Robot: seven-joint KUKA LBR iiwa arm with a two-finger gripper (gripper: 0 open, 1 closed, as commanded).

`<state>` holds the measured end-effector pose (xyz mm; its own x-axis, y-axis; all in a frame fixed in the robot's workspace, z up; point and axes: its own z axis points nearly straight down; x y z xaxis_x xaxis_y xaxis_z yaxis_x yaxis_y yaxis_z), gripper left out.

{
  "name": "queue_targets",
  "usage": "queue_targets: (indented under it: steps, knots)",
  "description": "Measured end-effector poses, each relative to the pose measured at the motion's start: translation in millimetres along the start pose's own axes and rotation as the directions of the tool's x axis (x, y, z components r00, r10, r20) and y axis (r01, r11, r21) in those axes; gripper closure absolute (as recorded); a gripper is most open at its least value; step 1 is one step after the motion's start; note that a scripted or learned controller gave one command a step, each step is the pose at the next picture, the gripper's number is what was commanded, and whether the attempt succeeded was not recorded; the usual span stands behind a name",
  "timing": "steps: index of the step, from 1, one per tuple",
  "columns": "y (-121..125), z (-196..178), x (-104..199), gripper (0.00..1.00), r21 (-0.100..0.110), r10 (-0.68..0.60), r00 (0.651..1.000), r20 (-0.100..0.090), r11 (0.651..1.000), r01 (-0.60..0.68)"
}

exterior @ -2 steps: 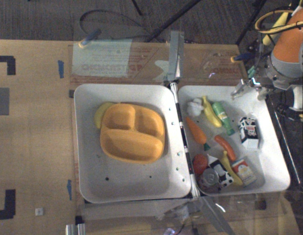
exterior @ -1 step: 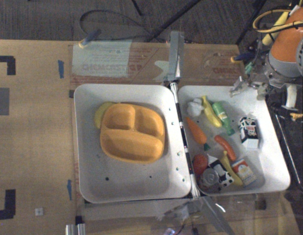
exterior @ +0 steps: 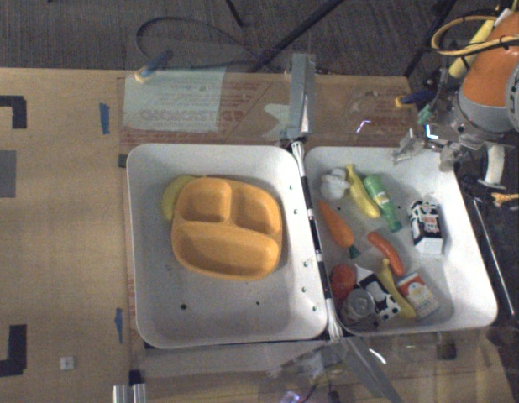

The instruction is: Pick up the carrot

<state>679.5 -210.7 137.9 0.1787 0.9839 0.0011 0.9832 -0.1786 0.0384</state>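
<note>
Brown cardboard covers the bench (exterior: 58,250), marked with black tape corners and small blue tape strips, and dark carpet with cables lies beyond its far edge. Two shallow white plastic bins sit side by side on it. The left white bin (exterior: 159,309) holds a glossy orange sectioned plate (exterior: 228,227) turned face down, with a yellow rounded piece (exterior: 171,196) peeking out at its left edge.

The right white bin (exterior: 469,284) carries the small orange toy carrot (exterior: 336,225), a smooth tapered plastic shape near the bin's left wall. Its long axis runs diagonally, from the upper left down to the lower right, where a greenish tip shows. Nearby lie a yellow toy banana (exterior: 361,191), a green bottle-like toy (exterior: 380,198), a slim red-orange toy pepper (exterior: 386,251), a small black-and-white milk carton (exterior: 427,223), and a grey metal can (exterior: 358,305).

The metal claw (exterior: 427,145) hangs over the bin's far right corner, well apart from the carrot; whether it is open or closed I cannot tell.
</note>
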Motion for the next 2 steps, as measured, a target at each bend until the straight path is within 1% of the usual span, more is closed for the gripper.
queue_targets:
  steps: [1, 2]
  knots:
    - [-0.2, -0.3, 0.6, 0.0, 0.003, 0.085, 0.996, -0.001, 0.996, -0.085]
    - [-10.3, 21.9, 7.5, 0.0, 0.029, 0.144, 0.99, -0.001, 0.989, -0.144]
